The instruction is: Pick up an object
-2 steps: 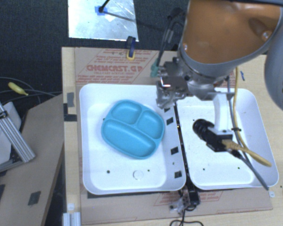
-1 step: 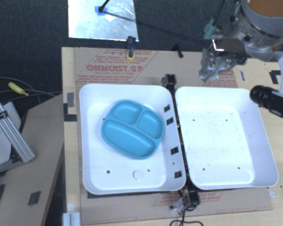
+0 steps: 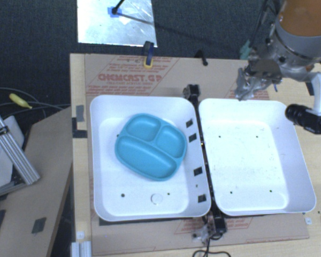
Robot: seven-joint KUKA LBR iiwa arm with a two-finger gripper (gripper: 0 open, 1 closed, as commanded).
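Above the far rim of the right bin (image 3: 297,143), near the top right of the camera view, hangs the gripper (image 3: 247,90) — its grey wrist and the orange band of the arm (image 3: 305,9) rise out of the picture behind it. Its fingers (image 3: 243,88) point down toward the bin's far edge, close together, with no object between them, though at this size I cannot tell whether they are fully closed or slightly parted. Well apart from them, across the divide where the two bins meet, lies the blue plate (image 3: 151,146) — a rounded tray with three compartments, resting flat on the floor of the left bin (image 3: 104,197), somewhat toward its far side and turned at a slant. Nothing touches it. A small clear disc (image 3: 157,199) sits on the same floor nearer the front rim, separate from the plate. Both bins rest on a cardboard sheet (image 3: 128,71) printed with red lettering, and beyond it a shiny foil square (image 3: 115,15) lies on the dark carpet. On the right, just beside the right bin's rim, a black cylindrical fitting (image 3: 305,116) juts in.
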